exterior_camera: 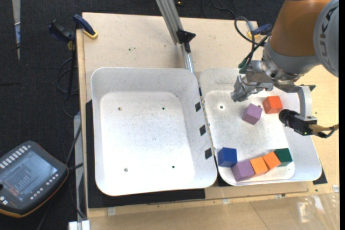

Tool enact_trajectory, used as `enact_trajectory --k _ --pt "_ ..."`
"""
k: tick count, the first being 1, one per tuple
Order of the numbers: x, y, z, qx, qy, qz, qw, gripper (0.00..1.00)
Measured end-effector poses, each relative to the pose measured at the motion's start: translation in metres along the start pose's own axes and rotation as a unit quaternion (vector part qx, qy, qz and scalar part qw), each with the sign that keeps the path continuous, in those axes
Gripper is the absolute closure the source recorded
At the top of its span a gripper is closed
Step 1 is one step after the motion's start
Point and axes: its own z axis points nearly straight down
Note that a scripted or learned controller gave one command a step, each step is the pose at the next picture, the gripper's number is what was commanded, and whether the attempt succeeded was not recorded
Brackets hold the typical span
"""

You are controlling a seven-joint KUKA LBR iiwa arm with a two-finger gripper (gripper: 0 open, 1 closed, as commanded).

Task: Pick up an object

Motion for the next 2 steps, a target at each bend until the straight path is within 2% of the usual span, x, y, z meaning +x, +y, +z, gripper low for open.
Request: enact_trajectory --k 1,2 --pt "0.046 0.013 0.021 0.003 0.000 0.000 1.0000 1.00" --pt "0.087 0.029 0.027 0.001 0.000 0.001 1.0000 1.00"
